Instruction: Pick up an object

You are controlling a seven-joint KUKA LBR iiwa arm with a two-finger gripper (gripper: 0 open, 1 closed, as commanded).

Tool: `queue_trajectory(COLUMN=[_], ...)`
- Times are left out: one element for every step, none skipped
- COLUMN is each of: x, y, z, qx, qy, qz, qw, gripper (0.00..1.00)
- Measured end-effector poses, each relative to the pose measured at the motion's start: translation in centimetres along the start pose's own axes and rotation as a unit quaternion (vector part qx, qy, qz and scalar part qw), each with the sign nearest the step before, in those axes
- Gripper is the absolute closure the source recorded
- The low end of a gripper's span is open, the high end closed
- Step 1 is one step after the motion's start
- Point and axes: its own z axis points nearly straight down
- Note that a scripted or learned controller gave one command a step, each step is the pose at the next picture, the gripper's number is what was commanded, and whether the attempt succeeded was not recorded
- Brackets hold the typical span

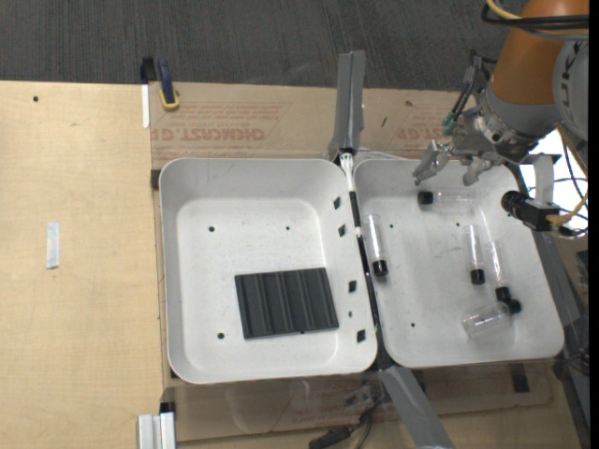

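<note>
Four clear black-capped tubes (481,255) lying loose in right bin (449,349), none lifted yet, gripper (453,165) hovering over far edge near tube cap (425,196), fingers spread, empty; grasp and lift remaining.

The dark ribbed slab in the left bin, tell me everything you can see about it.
The dark ribbed slab is a flat, charcoal-grey rectangle with parallel grooves along its short side, matte like plastic or rubber. It lies flat on the floor of the left bin, toward the near edge, turned slightly off square. Nothing else touches it; the hand is over the other bin.
</note>
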Motion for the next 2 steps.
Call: queue_trajectory(x=[-7.6,-8.0], y=[1.3,-3.6], z=[9.9,12.3], qx=[-0.013,-0.001], qy=[-0.004,0.000], qz=[-0.030,-0.038], qw=[0.9995,0.9993], gripper=[0.00,0.00])
